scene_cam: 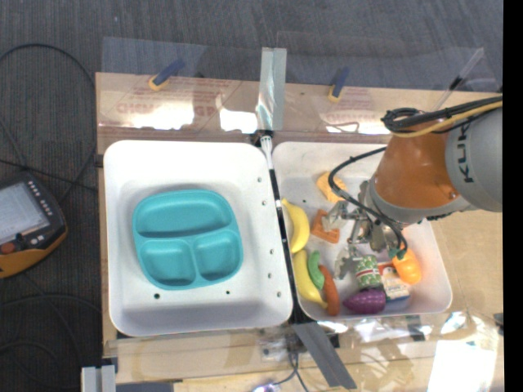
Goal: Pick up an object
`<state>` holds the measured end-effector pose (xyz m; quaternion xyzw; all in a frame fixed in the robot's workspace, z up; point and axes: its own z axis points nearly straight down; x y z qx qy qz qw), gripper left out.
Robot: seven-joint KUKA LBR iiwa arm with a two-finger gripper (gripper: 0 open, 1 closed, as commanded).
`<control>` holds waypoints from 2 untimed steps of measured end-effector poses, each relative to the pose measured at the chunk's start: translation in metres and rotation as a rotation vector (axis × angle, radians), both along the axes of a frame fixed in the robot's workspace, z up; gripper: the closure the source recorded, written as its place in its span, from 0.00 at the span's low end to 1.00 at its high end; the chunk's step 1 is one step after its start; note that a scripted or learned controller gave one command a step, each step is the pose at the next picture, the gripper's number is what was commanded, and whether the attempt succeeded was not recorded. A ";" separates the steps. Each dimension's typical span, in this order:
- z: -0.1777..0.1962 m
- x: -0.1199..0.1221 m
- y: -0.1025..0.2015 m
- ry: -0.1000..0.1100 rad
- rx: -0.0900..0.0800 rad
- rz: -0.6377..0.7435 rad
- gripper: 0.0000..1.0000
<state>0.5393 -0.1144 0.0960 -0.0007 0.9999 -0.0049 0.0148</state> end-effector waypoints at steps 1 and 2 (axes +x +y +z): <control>0.000 0.031 0.015 0.004 0.007 -0.089 0.00; 0.000 0.094 0.015 0.004 0.003 0.026 0.00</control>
